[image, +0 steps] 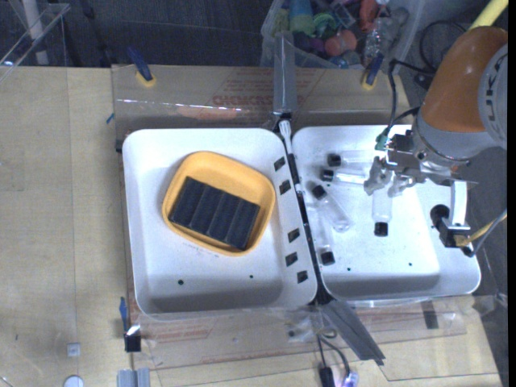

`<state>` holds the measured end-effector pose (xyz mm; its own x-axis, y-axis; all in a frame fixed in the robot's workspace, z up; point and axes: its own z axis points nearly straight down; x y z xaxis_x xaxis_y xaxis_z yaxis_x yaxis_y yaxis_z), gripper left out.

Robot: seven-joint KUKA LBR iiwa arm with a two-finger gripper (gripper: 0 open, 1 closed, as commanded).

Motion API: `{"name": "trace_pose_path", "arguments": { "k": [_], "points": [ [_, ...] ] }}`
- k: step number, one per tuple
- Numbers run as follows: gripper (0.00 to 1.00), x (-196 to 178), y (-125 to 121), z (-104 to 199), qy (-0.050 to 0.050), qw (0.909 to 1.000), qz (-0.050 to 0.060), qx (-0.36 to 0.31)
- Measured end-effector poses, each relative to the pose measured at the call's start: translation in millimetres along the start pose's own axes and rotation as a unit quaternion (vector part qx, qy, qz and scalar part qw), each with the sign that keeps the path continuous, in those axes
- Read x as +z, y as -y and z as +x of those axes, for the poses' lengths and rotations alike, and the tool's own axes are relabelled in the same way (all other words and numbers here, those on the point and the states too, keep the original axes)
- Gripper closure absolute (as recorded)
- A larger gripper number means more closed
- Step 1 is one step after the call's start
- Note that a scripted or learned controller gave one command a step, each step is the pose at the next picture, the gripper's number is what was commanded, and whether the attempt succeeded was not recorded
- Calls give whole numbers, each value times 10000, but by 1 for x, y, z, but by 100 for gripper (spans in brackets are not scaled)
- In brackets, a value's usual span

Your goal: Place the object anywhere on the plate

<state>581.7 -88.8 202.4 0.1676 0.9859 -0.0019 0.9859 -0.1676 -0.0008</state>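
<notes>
Closest to the camera is the front edge of the two white bins. The left bin (145, 289) holds a yellow plate (181, 180), and a dark ribbed block (216, 212) lies in the middle of it. That plate is where the object has to end up.

The right bin (419, 272) has several small clear tubes with black caps. One sits at the front by the divider (326, 256). A little farther back, one tube (380, 214) stands out — it lies almost straight up and down in the camera view, with its black cap at the near end and its clear end pointing away, up toward the gripper.

The gripper (385, 177) hangs right over the far end of that tube, at the tip of the grey arm with the orange band (459, 87). Its metal parts blur into the clear plastic, so I cannot tell how it is set, or if it has hold of anything.

So the tube lies just on the near side of the gripper, with its long side running front to back. I think a grab should squeeze across the thin way — left to right. Then the plate is a long trip to the left, over the divider (292, 208).

Farther back, two more capped tubes (330, 161) lie near the rear wall.
</notes>
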Motion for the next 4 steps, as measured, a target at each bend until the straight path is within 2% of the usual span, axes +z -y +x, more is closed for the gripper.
{"name": "trace_pose_path", "arguments": {
  "k": [1, 2, 3, 4],
  "points": [
    [100, 19, 18, 34, -14, 9950, 14, -994],
    [100, 18, 0, 101, -9, 9830, -12, -1837],
    [100, 37, 20, 204, -10, 9701, -1, -2427],
    [0, 36, 20, 204, -11, 9702, -3, -2425]
  ]
}}
